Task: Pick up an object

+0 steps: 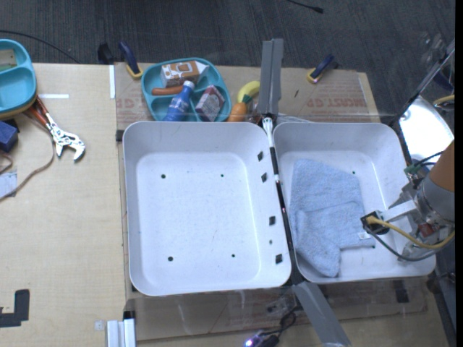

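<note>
Only 1 thing within reach: pale blue towel [325, 212], lying flat across the middle of the right bin [340, 130], with its near corner bunched toward the front wall. Robot wrist [428, 226] low at that bin's right wall, just beside the towel's right edge. Cannot tell whether jaws open or closed. Likely failures:
- Closing on smooth flat cloth and sliding off.
- Landing past the edge onto bare bin floor.
- Pinching 1 thin layer and dropping it under drag.

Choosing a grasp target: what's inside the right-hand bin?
A rumpled pale blue towel lies in the right bin, toward its left wall, with bare white floor showing beside it. Anything underneath the towel is covered and cannot be seen.
</note>
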